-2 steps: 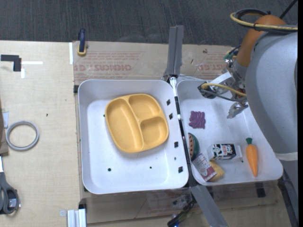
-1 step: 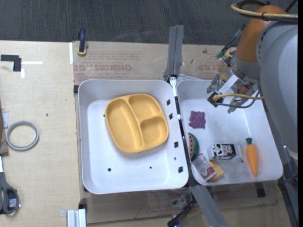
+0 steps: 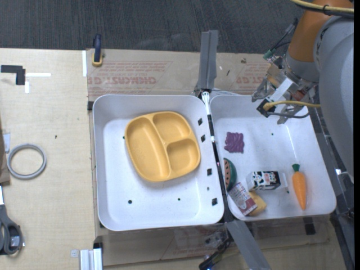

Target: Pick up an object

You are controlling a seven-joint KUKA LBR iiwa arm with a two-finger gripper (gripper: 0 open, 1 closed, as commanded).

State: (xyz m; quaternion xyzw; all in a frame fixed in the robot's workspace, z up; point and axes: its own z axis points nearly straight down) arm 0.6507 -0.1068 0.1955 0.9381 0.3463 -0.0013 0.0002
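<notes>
My gripper (image 3: 277,110) hangs over the back edge of the right bin (image 3: 315,151), open, with nothing between its fingers. Below it in that bin lie a purple bunch of grapes (image 3: 234,142), a watermelon slice (image 3: 229,173) against the left wall, a small black-and-white milk carton (image 3: 265,180), an orange carrot (image 3: 300,189) and a wrapped snack with a tan piece (image 3: 247,201) at the front. The grapes are the nearest item, to the gripper's lower left. A yellow divided plate (image 3: 163,145) lies in the left bin (image 3: 107,196).
The grey arm with its orange band (image 3: 315,27) fills the upper right corner. On the bench at the left are a grey tape ring (image 3: 25,161) and scissors (image 3: 10,238). A metal divider (image 3: 207,66) stands between the bins at the back.
</notes>
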